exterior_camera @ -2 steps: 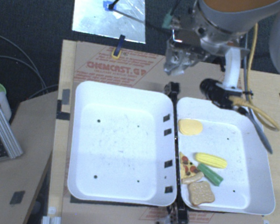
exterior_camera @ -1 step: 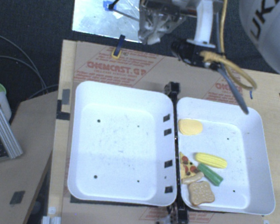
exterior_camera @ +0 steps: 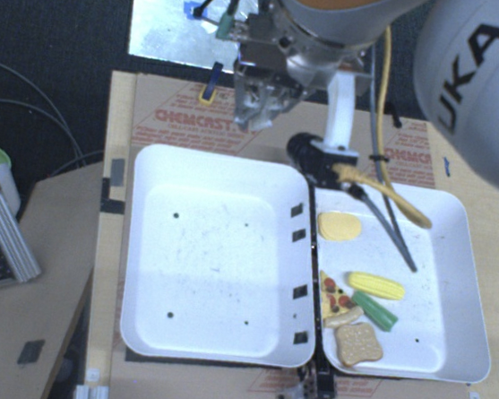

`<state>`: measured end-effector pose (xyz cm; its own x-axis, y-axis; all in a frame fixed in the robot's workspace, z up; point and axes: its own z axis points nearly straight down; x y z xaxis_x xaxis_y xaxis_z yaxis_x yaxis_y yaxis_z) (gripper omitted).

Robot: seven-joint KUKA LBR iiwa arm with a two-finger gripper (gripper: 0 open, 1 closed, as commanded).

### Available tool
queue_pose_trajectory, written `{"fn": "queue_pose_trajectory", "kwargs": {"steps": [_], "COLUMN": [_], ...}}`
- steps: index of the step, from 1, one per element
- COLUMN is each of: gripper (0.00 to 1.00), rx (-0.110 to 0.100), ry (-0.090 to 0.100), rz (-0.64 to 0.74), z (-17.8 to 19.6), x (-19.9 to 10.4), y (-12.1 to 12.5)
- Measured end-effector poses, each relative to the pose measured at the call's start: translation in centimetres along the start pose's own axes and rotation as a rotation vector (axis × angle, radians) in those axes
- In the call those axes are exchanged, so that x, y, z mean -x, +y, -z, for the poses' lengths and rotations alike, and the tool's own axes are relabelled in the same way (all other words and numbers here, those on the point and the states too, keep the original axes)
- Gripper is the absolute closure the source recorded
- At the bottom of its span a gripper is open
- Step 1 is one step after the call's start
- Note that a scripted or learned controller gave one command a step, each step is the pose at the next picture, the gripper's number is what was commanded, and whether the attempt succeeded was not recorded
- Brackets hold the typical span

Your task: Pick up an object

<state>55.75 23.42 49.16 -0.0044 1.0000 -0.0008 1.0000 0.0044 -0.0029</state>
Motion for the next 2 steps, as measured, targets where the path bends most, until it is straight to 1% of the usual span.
{"fn": "queue_pose_trajectory", "kwargs": {"steps": [1, 2], "gripper": [1.00, 1.00], "rx": [0.011, -0.011], "ry": [0.003, -0.006], "rz": [-0.005, -0.011], "z": [4.6, -13.8], "x": [0.1, 6.8], "y": [4.4, 4.6]}}
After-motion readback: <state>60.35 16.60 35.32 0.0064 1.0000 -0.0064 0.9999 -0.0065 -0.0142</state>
